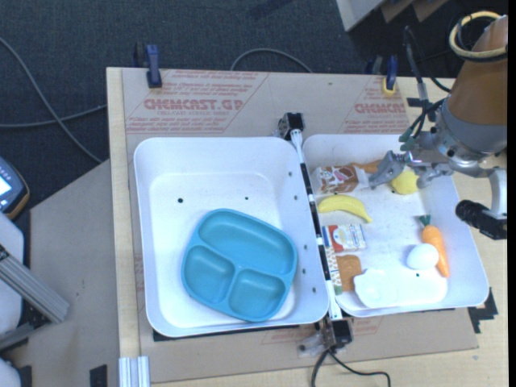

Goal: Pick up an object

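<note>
Camera view puts the gripper point(405, 170) low in the right bin point(476, 252), at about one o'clock of that bin's floor, its grey fingers set about a small yellow object point(405, 183); whether the jaws are clenched on it or merely standing beside it cannot be told from this slant. Just at nine o'clock from the gripper lies a brown packet point(339, 178), and below that, toward seven o'clock, a banana point(345, 208) near the bin's left wall. Further down sit a red-and-white packet point(345, 237) and a tan biscuit-like piece point(348, 268). At five o'clock from the gripper a carrot point(436, 244) lies beside a white egg point(421, 257), with a flat white piece point(399, 289) along the bin's bottom edge. The left bin point(161, 168) holds a blue divided tray point(238, 264). The arm point(476, 95) enters from three o'clock.
</note>
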Motion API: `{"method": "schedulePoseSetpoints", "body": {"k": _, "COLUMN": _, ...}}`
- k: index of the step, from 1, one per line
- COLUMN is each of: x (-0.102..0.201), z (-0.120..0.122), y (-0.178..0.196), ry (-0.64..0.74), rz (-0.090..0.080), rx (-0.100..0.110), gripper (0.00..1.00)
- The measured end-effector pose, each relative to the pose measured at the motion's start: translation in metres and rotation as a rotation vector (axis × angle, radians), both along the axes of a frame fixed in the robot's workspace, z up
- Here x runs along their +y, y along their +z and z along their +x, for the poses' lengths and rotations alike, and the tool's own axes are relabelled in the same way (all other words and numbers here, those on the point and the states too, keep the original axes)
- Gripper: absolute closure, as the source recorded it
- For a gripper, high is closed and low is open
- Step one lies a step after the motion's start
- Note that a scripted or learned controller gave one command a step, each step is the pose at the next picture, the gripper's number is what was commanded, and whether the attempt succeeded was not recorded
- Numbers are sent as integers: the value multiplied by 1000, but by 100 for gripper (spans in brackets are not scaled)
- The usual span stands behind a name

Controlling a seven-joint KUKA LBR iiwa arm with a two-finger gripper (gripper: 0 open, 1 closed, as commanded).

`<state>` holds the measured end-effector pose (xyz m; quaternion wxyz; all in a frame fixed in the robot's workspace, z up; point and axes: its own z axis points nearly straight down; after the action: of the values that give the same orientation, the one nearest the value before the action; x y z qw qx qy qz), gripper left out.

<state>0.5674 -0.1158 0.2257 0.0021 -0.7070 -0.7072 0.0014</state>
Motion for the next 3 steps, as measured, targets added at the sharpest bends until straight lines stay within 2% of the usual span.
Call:
{"method": "schedulePoseSetpoints", "body": {"k": 1, "x": 22, "z": -52, "y": -103, "ry": -1, "rz": 4, "rx": 13, "gripper": 0}}
{"method": "schedulePoseSetpoints", "body": {"k": 2, "x": 19, "z": -1, "y": -143, "ry": 1, "rz": -2, "rx": -11, "gripper": 0}}
{"method": "schedulePoseSetpoints", "body": {"k": 3, "x": 23, "z": -64, "y": -143, "ry": -3, "rz": 2, "rx": 5, "gripper": 0}}
